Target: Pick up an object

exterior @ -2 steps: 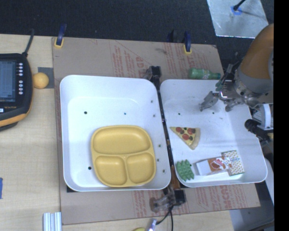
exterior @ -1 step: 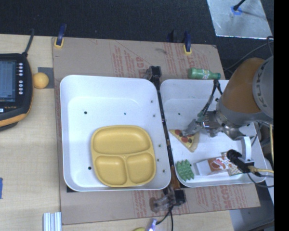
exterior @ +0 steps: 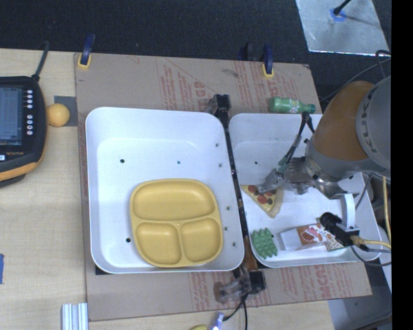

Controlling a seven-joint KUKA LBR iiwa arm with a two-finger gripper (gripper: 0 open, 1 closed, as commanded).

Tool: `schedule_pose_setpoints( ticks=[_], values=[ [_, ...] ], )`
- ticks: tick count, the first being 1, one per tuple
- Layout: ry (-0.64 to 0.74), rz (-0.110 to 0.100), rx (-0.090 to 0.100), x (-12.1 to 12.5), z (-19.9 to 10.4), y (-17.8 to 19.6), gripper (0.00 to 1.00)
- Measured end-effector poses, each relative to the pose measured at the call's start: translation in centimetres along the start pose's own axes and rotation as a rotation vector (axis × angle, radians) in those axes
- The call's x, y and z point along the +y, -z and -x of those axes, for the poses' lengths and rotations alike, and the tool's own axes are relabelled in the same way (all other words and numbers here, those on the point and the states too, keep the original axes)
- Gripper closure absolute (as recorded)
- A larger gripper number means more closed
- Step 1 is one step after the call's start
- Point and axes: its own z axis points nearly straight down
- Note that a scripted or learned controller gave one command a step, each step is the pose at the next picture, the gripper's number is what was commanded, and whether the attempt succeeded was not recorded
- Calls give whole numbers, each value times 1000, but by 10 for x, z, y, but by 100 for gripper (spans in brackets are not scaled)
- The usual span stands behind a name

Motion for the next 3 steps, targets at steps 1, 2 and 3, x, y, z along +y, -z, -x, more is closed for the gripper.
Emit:
schedule_pose_setpoints(
  ticks=[1, 2, 3],
  values=[
    [-1, -1, 2, 28, 77, 122, 0],
    [2, -5, 3, -23, 5, 4, 0],
    [2, 1, 0, 10, -19, 1, 0]
  ],
)
